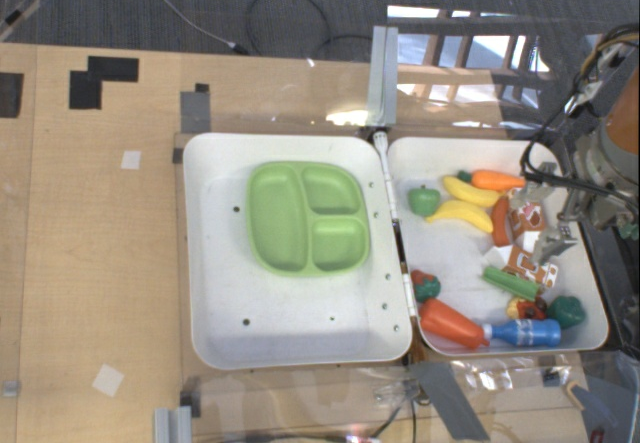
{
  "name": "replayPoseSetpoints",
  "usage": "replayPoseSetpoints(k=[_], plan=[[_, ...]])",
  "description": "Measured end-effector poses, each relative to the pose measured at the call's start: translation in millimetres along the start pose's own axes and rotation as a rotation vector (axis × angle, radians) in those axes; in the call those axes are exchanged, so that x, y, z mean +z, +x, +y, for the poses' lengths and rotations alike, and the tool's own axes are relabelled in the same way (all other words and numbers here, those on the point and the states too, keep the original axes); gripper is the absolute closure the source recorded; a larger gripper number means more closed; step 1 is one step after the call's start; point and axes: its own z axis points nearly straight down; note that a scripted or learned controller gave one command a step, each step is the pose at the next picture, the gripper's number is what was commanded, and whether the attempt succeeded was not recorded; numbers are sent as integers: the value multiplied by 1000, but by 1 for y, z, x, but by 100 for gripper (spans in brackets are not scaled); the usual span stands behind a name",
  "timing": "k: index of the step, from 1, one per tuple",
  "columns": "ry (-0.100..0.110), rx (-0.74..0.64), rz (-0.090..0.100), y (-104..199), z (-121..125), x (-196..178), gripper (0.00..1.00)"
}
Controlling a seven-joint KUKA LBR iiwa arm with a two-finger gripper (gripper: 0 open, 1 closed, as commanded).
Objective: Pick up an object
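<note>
green tray [305, 219], yellow bananas [468, 203], perhaps blue bottle [527, 334]

I see the divided plate [305, 219] in the left bin [215, 331]. The banana [462, 215] and bottle [525, 334] lie in the right bin [455, 261], bottle nearer me.

Two white bins [200, 261], one green divided plate [306, 218] (three compartments), two bananas [468, 203], one blue bottle [524, 334].

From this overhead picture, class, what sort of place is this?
Probably a robot-grasping lab bench: two shallow white bins, a green divided plastic plate, toy food such as a yellow plastic banana, and a grey arm's gripper.
</note>
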Motion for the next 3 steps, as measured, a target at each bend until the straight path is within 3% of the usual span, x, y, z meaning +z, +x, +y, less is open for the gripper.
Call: replayPoseSetpoints(k=[1,2,3], plan=[[-1,-250,0,28,14,138,0],[0,-303,-10,-70,56,144,0],[2,-190,-7,-92,72,145,0]])
